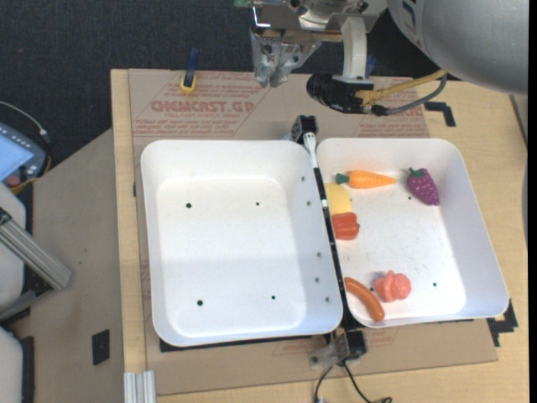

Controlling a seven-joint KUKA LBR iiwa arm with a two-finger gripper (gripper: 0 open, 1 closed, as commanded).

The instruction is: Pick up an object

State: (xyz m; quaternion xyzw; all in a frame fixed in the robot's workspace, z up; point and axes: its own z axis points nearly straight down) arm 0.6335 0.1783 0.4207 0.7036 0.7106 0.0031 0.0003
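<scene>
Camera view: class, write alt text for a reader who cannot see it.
A robot gripper hangs above the bench beyond two white bins. The right bin holds a toy carrot, grapes, a sausage and other play food; nothing is between its fingers.

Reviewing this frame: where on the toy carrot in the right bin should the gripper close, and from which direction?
Grip the carrot across its thick orange middle, coming straight down from above. It lies flat and lengthwise across the right bin, green top toward the divider, with bare floor on both long sides, so fingers likely fit there. The tapered tip would probably slip.
</scene>
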